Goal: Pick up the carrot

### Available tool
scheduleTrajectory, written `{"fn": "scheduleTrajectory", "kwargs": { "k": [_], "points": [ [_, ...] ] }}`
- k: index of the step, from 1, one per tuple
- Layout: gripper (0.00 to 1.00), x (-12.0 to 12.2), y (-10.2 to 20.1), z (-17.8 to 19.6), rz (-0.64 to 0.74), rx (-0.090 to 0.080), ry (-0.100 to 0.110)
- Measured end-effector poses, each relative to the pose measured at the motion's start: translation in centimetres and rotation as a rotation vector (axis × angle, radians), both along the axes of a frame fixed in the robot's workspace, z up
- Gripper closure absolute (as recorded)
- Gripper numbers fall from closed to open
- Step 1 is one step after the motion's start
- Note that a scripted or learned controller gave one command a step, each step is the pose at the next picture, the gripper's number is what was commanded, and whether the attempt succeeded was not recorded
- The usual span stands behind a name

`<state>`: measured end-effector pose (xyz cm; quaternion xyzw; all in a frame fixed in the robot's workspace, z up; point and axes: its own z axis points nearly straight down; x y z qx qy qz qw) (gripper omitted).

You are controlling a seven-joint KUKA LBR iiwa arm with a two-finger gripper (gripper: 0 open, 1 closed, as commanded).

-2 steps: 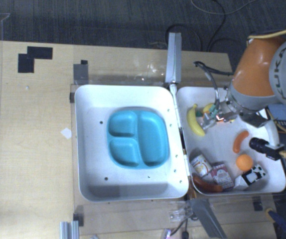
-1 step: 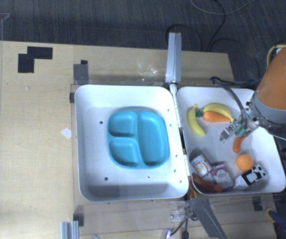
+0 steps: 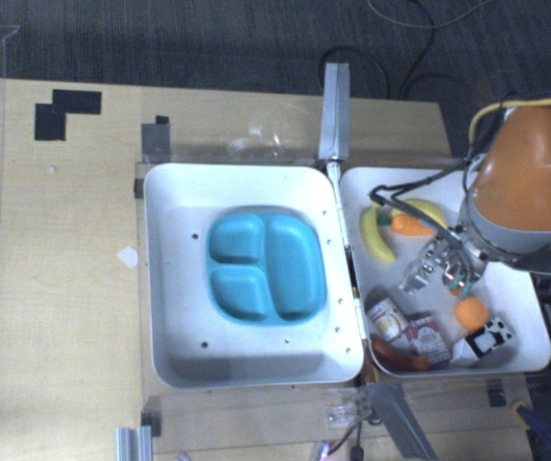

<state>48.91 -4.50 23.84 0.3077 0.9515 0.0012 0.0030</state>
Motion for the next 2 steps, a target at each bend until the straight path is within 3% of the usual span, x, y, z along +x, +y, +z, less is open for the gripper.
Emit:
{"fn": "scheduleTrajectory", "kwargs": {
  "k": [1, 2],
  "points": [
    [1.0, 5.0, 5.0, -2.6, -0.115, 0.001, 0.002],
    [1.0, -0.1, 11.5, -5.5, 0.074, 0.0, 0.004]
  ]
}}
